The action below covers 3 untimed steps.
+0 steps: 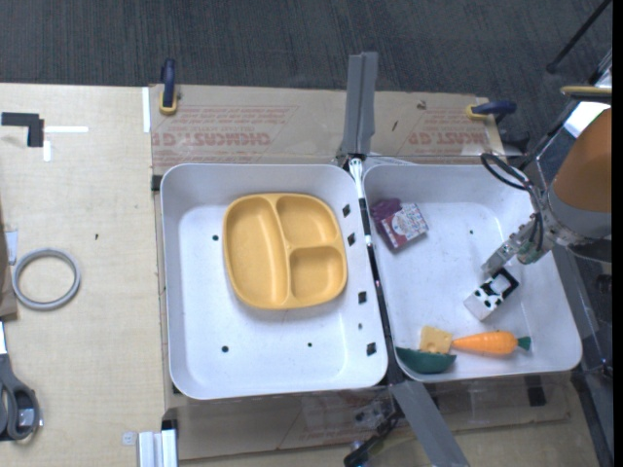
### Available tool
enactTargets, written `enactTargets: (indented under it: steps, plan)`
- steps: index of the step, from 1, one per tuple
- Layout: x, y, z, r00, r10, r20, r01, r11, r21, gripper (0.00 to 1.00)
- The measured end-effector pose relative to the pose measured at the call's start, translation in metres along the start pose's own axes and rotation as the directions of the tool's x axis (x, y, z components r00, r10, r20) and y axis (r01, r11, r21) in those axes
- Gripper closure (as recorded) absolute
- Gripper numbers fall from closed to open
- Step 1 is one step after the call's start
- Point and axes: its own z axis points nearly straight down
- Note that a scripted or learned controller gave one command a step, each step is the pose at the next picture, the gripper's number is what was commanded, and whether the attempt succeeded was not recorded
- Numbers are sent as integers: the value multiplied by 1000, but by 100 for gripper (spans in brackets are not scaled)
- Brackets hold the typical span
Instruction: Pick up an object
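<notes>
A table [88, 193] held two bins: one [195, 358] with one plate [285, 251], one [438, 251] with one carrot [484, 342]; tool [492, 292] grip unclear.

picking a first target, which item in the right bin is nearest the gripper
The black-and-white block, right beside the gripper; the carrot and purple packet lie farther off.

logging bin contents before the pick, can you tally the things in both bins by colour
Yellow: 2, the divided plate and the small cheese wedge
Orange: 1, the carrot
Purple: 1, the packet
Green: 1, the dark green piece at the right bin's front edge
Total: 5, not counting the gripper low in the right bin
</notes>
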Motion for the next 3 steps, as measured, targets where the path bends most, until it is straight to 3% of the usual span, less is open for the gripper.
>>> enactTargets:
  steps: [1,2,3]
  plan:
    - [-43,64,0,961,278,2,-278,961,-1,100]
    - [-25,37,0,948,317,1,-317,948,1,100]
    - [-10,15,1,795,606,0,-606,795,2,100]
